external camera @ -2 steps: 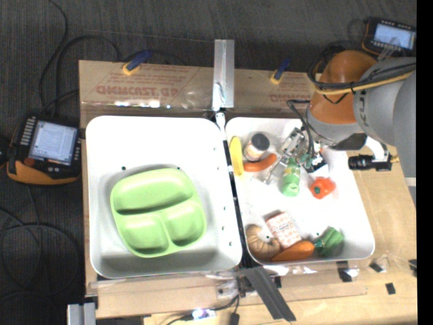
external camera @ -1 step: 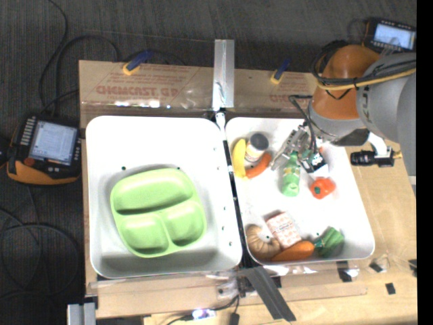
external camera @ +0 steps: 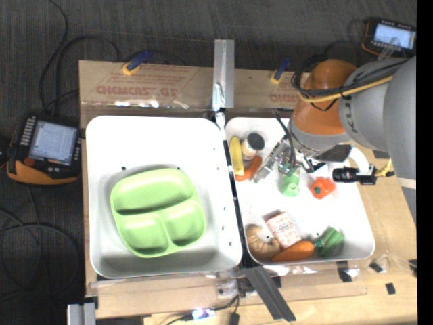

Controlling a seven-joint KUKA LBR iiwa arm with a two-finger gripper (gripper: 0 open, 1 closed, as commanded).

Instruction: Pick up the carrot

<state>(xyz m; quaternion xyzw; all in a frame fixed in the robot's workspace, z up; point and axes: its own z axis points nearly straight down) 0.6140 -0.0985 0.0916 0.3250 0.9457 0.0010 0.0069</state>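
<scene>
While the hand (external camera: pixel 279 160), whose grip I cannot tell, hovers over clutter in the right bin (external camera: pixel 358 208), the carrot (external camera: pixel 294 252) lies well apart, risking a wrong grab.

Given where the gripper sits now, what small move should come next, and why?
Probably shift the gripper toward the near edge of the right bin. It hovers at the bin's far side near the green bottle, while the carrot lies along the near wall beside the small box.
</scene>
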